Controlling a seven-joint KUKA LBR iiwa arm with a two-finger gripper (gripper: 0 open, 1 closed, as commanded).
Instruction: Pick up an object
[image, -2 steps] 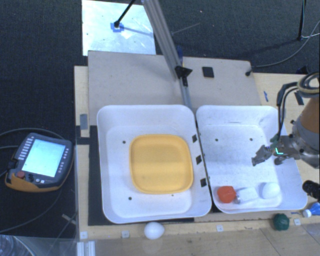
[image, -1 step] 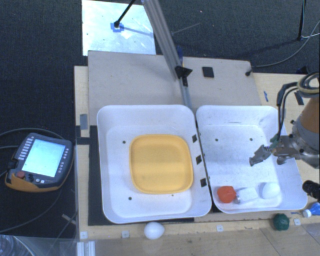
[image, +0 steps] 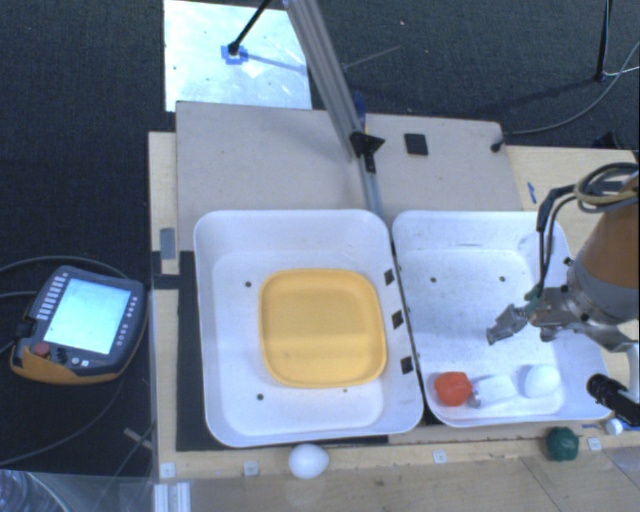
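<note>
Nearest candidates: three small things along the front wall of the right bin (image: 470, 235). Red ball (image: 452, 388) at the left, white ball (image: 541, 380) at the right, and between them a pale lump (image: 495, 387), perhaps a bit of wrapper, too washed out against the white floor to name. All below and a little toward the front edge from the gripper (image: 502, 326), white ball closest to straight under the wrist, red ball off to the left. No long axis to speak of on either ball. Arm (image: 610, 270) in from the right, wrist bent so the gripper points left and down over the bin floor. Nothing visibly held; how far open, cannot tell. Yellow plate (image: 323, 327) in the left bin (image: 215, 300), well apart.
</note>
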